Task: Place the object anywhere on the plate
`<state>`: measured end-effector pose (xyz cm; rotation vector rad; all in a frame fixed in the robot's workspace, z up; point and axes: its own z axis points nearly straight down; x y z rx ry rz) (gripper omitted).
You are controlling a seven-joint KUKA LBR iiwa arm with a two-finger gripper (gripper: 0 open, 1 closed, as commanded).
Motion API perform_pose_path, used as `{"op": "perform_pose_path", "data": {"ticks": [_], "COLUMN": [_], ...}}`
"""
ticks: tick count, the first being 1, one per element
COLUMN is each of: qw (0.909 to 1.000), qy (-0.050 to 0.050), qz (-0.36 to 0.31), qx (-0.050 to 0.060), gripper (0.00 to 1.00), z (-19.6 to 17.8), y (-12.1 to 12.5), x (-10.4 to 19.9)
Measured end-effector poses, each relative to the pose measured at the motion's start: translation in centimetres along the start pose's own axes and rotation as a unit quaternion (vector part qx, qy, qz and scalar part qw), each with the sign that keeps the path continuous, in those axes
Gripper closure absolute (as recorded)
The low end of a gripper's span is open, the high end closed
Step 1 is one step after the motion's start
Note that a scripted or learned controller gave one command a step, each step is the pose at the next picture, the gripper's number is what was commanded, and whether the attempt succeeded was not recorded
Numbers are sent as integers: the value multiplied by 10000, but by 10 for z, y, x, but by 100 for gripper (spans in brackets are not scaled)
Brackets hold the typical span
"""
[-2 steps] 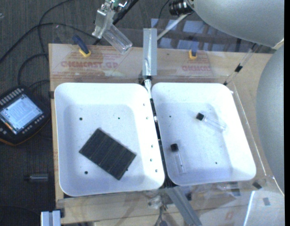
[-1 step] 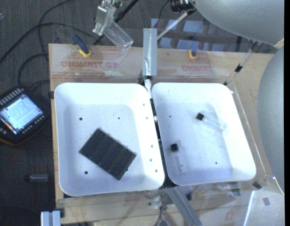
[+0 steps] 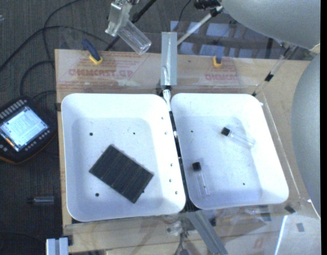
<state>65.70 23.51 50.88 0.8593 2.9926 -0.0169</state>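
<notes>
The plate (image 3: 121, 173) is a dark ribbed rectangle lying flat in the left bin (image 3: 78, 108), towards its near side. Two small clear vials with black caps lie in the right bin (image 3: 269, 142): one vial (image 3: 237, 136) at the far right, the other vial (image 3: 200, 177) near the front left. My gripper (image 3: 127, 15) hangs high over the bench's far edge, beyond the left bin and well away from the vials and the plate. A clear tube-like piece (image 3: 134, 36) shows at its lower end; whether that piece is part of the gripper or something it holds is unclear.
A metal post (image 3: 168, 60) stands at the far end of the divide between the bins. The arm's large grey body (image 3: 269, 7) fills the top right. A pendant with a lit screen (image 3: 21, 126) lies left of the bench. Cables run across the floor at the top left.
</notes>
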Motion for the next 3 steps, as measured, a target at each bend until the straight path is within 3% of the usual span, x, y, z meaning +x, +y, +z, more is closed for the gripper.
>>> {"op": "perform_pose_path", "data": {"ticks": [3], "qw": [10000], "qy": [-50], "qz": [9], "qx": [-1], "gripper": [100], "z": [-28], "y": [2], "x": [-1]}}
